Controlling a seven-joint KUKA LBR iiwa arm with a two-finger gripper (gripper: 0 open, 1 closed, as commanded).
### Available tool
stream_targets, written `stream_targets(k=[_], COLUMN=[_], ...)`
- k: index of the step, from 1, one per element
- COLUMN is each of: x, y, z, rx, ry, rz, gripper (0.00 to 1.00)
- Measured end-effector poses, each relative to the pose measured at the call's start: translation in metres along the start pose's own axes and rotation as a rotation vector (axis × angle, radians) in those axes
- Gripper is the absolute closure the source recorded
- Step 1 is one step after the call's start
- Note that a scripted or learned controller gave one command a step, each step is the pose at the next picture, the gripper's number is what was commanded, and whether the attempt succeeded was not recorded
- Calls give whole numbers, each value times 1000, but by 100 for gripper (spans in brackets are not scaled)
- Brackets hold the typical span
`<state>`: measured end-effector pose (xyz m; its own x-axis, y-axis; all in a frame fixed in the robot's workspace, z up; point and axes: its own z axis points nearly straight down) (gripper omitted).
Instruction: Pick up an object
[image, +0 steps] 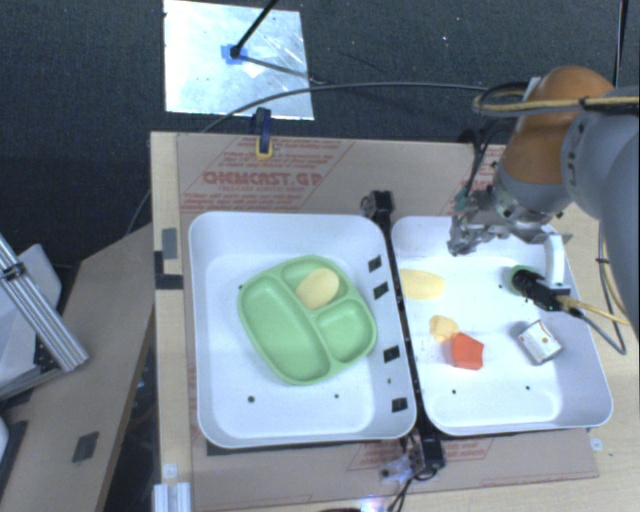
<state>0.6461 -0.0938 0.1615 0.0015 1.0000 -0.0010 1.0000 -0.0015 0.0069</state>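
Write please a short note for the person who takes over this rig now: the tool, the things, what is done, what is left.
Tool: over the far part of the right bin, holding nothing that I can see.
Right bin: pale yellow piece near the left wall; small yellow piece beside the red block; white box to the right.
Left bin: green divided plate with a yellow item in one compartment.
Done: nothing picked.
Left: grasp and lift one thing.
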Motion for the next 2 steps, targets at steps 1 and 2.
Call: stream_targets(k=[1,2], x=[2,5], y=[2,-4], z=[-65,-113], rx=[-2,-1], ry=[0,1], rz=[-6,-7], gripper=[100,100])
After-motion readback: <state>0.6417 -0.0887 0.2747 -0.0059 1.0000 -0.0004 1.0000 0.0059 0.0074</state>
